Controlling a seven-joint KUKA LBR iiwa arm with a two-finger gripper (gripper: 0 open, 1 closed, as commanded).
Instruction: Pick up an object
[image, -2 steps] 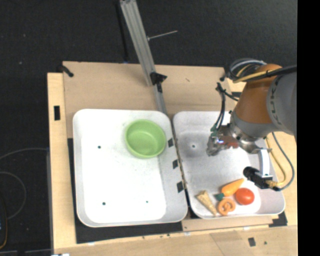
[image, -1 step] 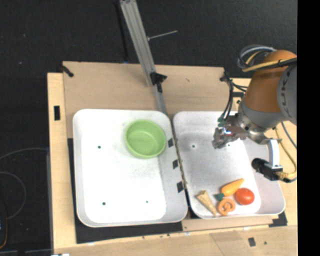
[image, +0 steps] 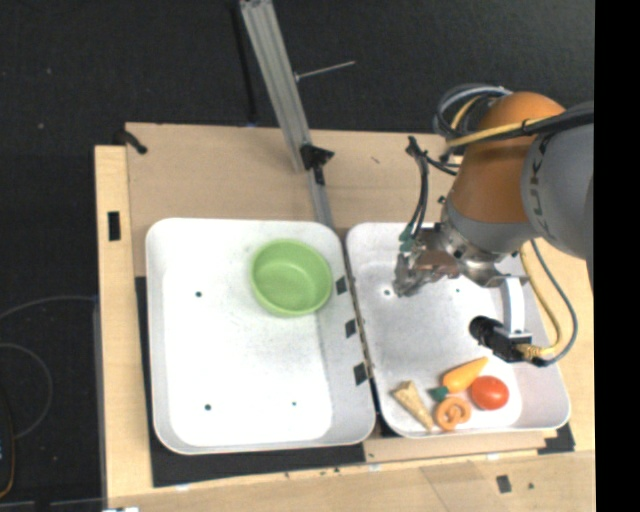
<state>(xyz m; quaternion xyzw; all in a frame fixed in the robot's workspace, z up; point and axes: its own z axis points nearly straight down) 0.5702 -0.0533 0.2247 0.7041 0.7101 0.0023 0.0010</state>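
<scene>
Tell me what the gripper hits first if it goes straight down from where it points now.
Probably bare floor of the right bin. The gripper hangs over its upper left part, away from the toys; depth is unclear.

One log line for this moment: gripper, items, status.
gripper: over right bin, upper left | toy food pile: bin's near right corner, untouched | green bowl: left bin | status: nothing picked

Arm cut off at right edge. Its wrist hides part of the right bin far wall. Gripper fingertips blurred, gap unreadable.
</scene>
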